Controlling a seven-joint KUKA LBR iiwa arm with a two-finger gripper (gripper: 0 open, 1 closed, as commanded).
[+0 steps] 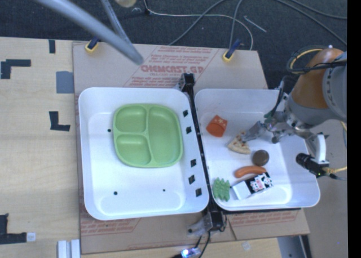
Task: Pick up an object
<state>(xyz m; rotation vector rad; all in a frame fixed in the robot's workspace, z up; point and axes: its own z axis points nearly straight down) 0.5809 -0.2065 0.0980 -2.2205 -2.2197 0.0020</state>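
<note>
Camera view shows my tool [255,131], its state unclear to me, beside the pizza slice [239,145] in the right bin [304,195]; light, stiff plastic, I'd grip its edges.

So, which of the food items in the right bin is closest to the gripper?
The pizza slice: it lies just beside the gripper, while the red piece, cookie and sausage sit farther.

Plate [148,135] in left bin [90,155] — food in right bin [293,195].
</note>
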